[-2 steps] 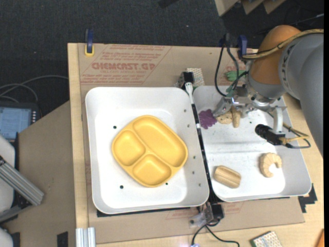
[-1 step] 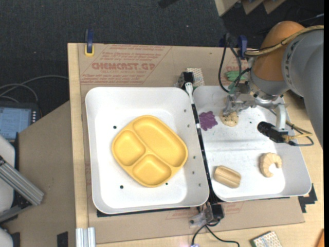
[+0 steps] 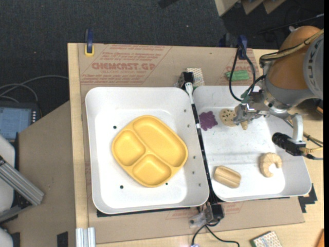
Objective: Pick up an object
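The right bin (image 3: pixel 288 187) holds a purple grape cluster (image 3: pixel 207 120), a round tan cookie (image 3: pixel 226 116), a tan bread roll (image 3: pixel 226 176) and a pale croissant-like pastry (image 3: pixel 269 163). My gripper (image 3: pixel 241 118) hangs low at the far end of this bin, just right of the cookie and close to touching it. Nothing shows between its fingers. The left bin (image 3: pixel 103 138) carries a yellow three-compartment plate (image 3: pixel 149 150).
Black cables loop down to the wrist from the back right. A black fitting (image 3: pixel 286 142) juts over the right bin's right side. Clamps (image 3: pixel 188 80) sit where the bins meet at the back. Open bin floor lies between the cookie and the roll.
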Controlling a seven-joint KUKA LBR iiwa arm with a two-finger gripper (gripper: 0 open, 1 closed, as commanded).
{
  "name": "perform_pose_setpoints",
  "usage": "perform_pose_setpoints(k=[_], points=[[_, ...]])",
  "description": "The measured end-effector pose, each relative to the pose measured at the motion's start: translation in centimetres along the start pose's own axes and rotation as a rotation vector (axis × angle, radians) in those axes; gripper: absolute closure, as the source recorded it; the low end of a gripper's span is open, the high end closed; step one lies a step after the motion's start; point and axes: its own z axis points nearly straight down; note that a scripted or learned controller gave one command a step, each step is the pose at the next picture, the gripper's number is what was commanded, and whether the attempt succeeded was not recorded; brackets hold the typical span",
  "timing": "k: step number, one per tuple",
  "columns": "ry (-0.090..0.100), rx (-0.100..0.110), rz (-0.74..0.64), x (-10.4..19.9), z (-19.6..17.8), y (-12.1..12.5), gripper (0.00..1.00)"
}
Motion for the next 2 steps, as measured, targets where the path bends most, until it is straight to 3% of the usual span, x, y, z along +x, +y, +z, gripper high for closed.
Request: perform_pose_setpoints(k=[1, 2], points=[[0.000, -0.005, -0.007, 6.2, -4.2, -0.7, 1.00], [-0.001, -0.008, -0.005, 7.4, -8.5, -0.2, 1.00]])
